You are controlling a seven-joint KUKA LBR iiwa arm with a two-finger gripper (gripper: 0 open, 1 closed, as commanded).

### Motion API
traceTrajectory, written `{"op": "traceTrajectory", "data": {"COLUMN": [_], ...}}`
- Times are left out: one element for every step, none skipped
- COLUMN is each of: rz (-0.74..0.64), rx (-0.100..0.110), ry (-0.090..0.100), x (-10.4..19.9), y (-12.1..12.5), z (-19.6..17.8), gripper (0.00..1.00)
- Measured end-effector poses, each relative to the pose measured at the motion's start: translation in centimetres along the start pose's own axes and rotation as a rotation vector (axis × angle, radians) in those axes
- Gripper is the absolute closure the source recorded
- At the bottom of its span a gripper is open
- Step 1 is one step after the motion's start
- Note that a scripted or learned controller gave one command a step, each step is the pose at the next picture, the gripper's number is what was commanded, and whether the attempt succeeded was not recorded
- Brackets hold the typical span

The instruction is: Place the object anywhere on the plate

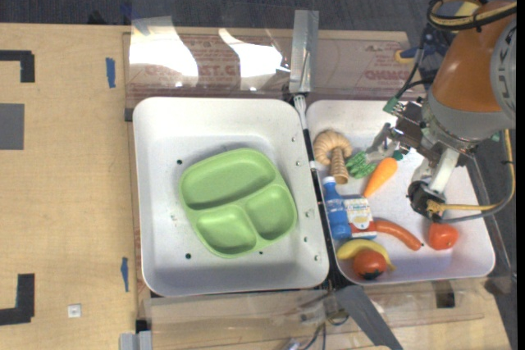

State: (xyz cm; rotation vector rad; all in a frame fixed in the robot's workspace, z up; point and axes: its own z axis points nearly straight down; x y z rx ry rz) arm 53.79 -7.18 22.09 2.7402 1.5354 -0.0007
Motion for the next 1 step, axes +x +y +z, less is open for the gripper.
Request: {"op": "traceTrajectory", "data": {"rz": [0.000], "rx": [0.000], "ry": [0.000], "x": [0.00], "y": [0.00], "z": [0.00], "gripper": [0.00]}}
